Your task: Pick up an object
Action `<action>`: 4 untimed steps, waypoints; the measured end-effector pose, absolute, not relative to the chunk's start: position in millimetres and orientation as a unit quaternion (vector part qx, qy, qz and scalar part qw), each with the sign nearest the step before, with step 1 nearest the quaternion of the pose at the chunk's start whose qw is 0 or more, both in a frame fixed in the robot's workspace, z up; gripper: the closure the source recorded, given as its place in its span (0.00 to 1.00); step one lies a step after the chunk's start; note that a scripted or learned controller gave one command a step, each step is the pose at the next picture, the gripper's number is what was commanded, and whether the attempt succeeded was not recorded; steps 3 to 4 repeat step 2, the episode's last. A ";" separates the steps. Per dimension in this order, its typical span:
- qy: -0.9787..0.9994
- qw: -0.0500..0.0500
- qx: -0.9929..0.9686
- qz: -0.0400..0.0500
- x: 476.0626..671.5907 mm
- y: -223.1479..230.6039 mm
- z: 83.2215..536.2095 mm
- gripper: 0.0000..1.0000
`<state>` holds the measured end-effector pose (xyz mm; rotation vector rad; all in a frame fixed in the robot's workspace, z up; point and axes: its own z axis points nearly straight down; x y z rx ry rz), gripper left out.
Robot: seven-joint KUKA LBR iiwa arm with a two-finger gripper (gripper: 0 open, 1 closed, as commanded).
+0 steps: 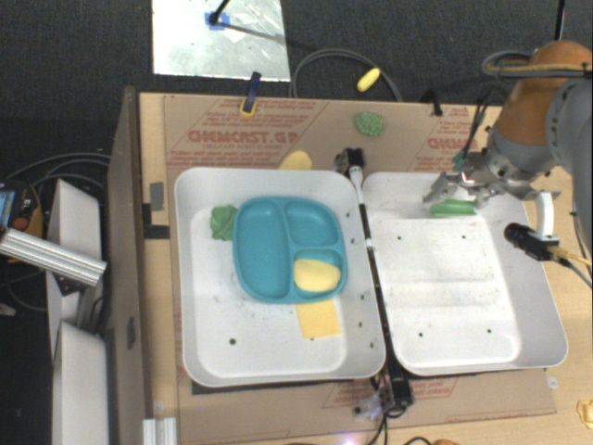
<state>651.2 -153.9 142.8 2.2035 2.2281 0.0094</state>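
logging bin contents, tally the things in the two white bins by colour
blue: 1, divided plate
yellow: 2, rounded piece on the plate, flat square
green: 2, leafy piece, long piece by the gripper
total: 5

We see a brown cardboard sheet (278, 133) printed with red lettering. Dark carpet (74, 54) surrounds it. Beyond its far edge lies a shiny metal plate (218, 26). Left of the cardboard, black cables (56, 170) trail past a metal rail (51, 258).
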 end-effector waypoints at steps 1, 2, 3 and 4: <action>0.711 0.001 0.703 0.003 648.7 -64.6 187.5 1.00; 0.710 -0.002 0.705 -0.001 598.2 -30.1 184.0 1.00; 0.710 -0.002 0.705 -0.001 598.2 -30.1 184.0 1.00; 0.710 -0.002 0.705 -0.001 598.2 -30.1 184.0 1.00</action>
